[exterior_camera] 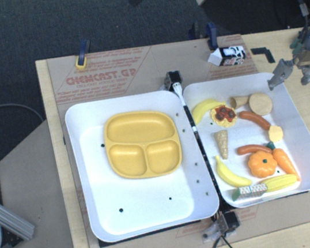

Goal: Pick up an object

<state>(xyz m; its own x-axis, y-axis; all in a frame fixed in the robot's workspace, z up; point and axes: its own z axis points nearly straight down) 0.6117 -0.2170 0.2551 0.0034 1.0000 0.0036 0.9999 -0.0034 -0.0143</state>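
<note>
The grey two-finger gripper [294,72] is hovering at the three o'clock edge of the view, above the right white bin's [305,143] far corner, its fingers spreading apart and gripping nothing. In that bin, plastic toy food is sitting in a cluster: a round orange pumpkin [261,164] at about five o'clock, a yellow banana [230,174] just beside it, a yellow corn cob [272,185] along the near wall. Over at nine o'clock, a yellow three-compartment plate [142,143] is lying in the left white bin [151,211].
</note>
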